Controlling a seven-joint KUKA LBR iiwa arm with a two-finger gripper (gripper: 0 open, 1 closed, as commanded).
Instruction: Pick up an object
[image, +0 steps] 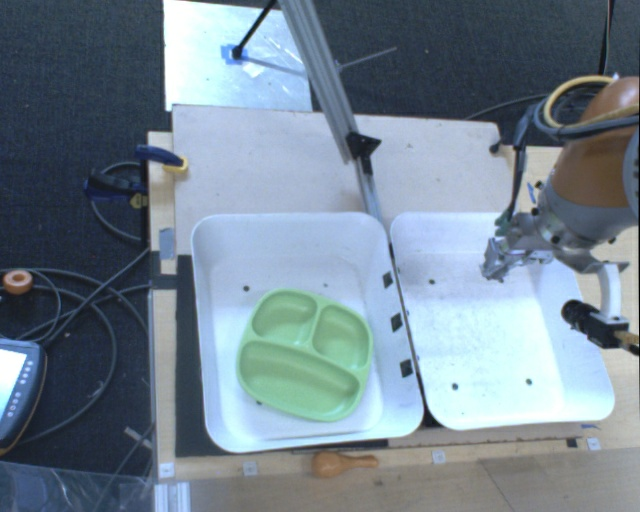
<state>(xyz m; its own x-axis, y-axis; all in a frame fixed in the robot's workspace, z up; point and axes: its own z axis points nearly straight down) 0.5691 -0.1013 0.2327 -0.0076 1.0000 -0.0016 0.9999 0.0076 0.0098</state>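
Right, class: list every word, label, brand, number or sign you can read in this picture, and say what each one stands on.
No text can be read anywhere.
Handheld screen at the left edge: lit, but too blurred to read.
Black tabs along the divide between the two bins: no legible marks.
Green divided plate, left bin, right bin and tool: no print visible.

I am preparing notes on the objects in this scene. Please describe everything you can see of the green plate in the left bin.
The green plate is a pale green divided tray, rounded in outline and looking like plastic. It has three compartments: two smaller ones toward the far side and one long one toward the near side, all with nothing in them. It lies flat, right side up, on the floor of the left bin, in its nearer half. Nothing else touches it.
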